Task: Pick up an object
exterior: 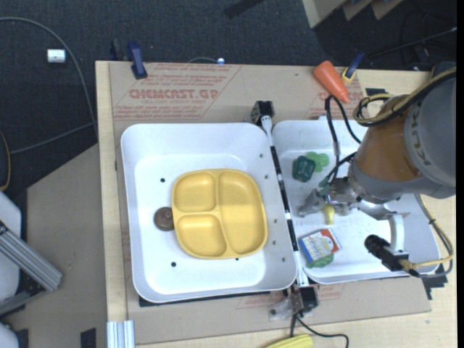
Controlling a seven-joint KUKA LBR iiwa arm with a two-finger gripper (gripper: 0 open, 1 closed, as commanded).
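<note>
In the right bin, my gripper is down low near the left wall, the grey arm reaching in from the right. A small yellow object lies right beside the gripper's tip; whether it is held is not visible. A dark green block and a lighter green piece lie just behind the gripper. A small white, blue and red packet sits in front of it, near the bin's front left corner.
The left bin holds a yellow divided plate with a brown round object at its left edge. An orange tool and a blue clamp lie on the bench behind the bins. Black cables hang over the right bin.
</note>
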